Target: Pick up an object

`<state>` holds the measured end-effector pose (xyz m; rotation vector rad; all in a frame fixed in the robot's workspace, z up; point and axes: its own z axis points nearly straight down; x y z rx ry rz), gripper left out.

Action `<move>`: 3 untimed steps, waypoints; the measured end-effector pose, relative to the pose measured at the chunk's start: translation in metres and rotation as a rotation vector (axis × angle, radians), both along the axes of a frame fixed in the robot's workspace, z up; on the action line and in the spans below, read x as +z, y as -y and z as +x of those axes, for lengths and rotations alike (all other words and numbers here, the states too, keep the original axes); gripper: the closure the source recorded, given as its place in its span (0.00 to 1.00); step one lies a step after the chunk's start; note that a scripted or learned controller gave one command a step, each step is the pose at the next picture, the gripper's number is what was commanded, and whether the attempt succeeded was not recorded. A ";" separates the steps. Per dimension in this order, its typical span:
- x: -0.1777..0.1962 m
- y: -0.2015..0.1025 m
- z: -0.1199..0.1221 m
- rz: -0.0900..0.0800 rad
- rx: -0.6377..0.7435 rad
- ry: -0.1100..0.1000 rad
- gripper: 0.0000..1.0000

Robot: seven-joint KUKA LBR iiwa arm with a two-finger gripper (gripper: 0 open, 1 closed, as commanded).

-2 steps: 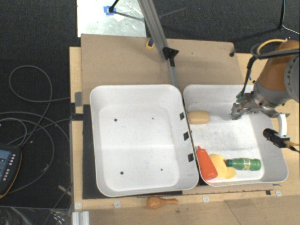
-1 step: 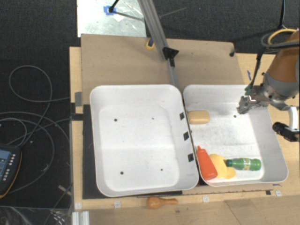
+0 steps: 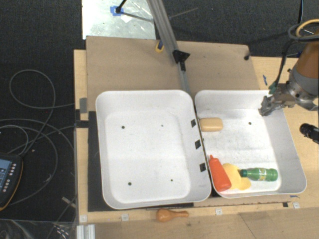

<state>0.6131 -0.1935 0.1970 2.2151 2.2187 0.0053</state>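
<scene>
The right bin [image 3: 279, 133] holds a tan block [image 3: 211, 124] against its left wall. Along its front lie a red-orange bottle [image 3: 219, 174], a yellow piece [image 3: 236, 176] and a green bottle [image 3: 259, 174]. My gripper [image 3: 267, 105] hangs over the bin's upper right corner, well away from all of these. Nothing shows between its fingers, whose tips point down toward the bin floor.
The left bin [image 3: 144, 148] sits beside the right one, with black clips along the shared wall. An orange-brown object [image 3: 171, 214] lies on the bench in front of the bins. A grey pole [image 3: 164, 29] slants across the back. Cables lie on the floor at left.
</scene>
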 end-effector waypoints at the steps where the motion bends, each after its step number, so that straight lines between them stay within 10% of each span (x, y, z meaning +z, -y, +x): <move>1: 0.055 0.001 0.002 -0.001 0.003 0.002 1.00; 3: 0.033 -0.104 0.012 0.004 0.009 -0.006 1.00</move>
